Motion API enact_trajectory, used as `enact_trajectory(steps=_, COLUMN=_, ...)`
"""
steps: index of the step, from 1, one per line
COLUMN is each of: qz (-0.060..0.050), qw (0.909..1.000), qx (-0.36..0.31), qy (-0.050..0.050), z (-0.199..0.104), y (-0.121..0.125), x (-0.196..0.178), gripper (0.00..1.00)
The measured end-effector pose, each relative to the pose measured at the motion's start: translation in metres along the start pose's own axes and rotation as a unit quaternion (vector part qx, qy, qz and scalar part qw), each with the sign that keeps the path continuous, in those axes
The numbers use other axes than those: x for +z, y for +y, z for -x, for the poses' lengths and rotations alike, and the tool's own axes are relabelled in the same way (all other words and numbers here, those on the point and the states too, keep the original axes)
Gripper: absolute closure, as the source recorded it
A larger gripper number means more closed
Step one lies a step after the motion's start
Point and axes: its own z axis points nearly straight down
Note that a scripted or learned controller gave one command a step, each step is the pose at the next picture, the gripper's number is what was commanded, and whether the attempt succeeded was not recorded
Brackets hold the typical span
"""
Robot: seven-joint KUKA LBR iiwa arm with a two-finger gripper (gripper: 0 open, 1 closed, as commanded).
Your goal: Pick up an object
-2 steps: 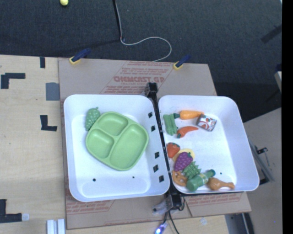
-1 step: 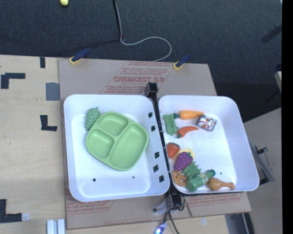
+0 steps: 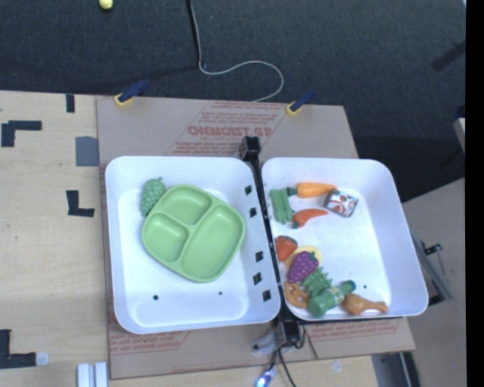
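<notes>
Floor (image 3: 340, 45): dark blue-grey carpet across the far side, running down the right.
Worktop (image 3: 45, 227): pale wood-coloured surface on the left, marked with several short black tape pieces (image 3: 19, 132) and a grey patch (image 3: 87, 150).
Cardboard sheet (image 3: 219, 128): brown, printed with red lettering, lying flat on the worktop under the bins, its far edge reaching toward the carpet.
Clamps (image 3: 132, 92): two blue and yellow, one at each far corner of the cardboard sheet.
Cable (image 3: 227, 69): thin and white, looping over the carpet at the far side.
Yellow ball (image 3: 106, 4): small, on the carpet at far left.
Light: even and soft, with no hard shadows.
</notes>
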Motion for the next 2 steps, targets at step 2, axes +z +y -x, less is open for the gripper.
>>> enact_trajectory(steps=2, qz=-0.013, qw=0.9999, qx=0.002, qy=0.01, z=-0.01, y=-0.008, x=0.21, gripper=1.0)
